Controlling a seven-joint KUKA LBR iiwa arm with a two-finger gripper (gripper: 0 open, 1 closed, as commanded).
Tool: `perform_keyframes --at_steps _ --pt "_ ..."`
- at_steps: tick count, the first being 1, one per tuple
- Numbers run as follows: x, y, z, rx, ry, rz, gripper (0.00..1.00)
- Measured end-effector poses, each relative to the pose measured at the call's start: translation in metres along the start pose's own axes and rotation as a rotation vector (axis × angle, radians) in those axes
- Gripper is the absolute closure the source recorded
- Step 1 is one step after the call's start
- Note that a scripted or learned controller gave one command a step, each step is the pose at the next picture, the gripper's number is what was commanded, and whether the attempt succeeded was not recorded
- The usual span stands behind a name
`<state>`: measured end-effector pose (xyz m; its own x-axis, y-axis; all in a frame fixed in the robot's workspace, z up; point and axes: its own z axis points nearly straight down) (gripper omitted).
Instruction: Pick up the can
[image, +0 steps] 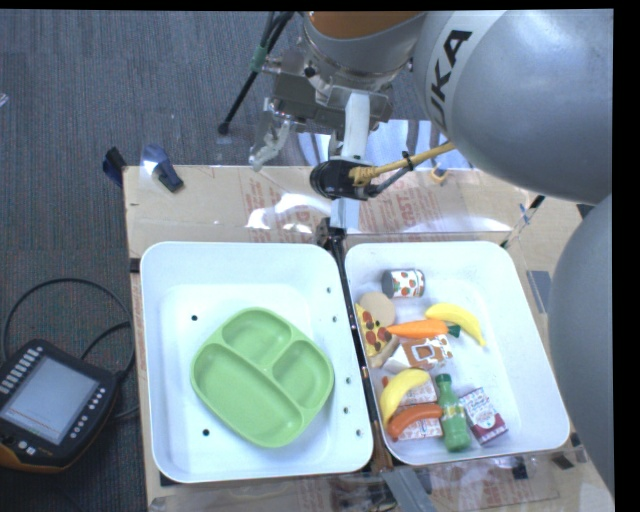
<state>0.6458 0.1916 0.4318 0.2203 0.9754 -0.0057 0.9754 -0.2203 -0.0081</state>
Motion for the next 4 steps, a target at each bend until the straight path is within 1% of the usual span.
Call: perform_keyframes --at_steps 1,2,3,4 --pt "0.003 0.001 -0.005 0.007 -0.006 -0.007 1.00" --pt "0.030 -0.116 -0.003 -0.003 0.003 -0.104 1.00" --pt "0.042 -0.053 -0.004 -0.005 0.002 -0.337 1.00" --pt "0.004 -0.084 0.009 -0.005 0.002 -0.528 1.00"
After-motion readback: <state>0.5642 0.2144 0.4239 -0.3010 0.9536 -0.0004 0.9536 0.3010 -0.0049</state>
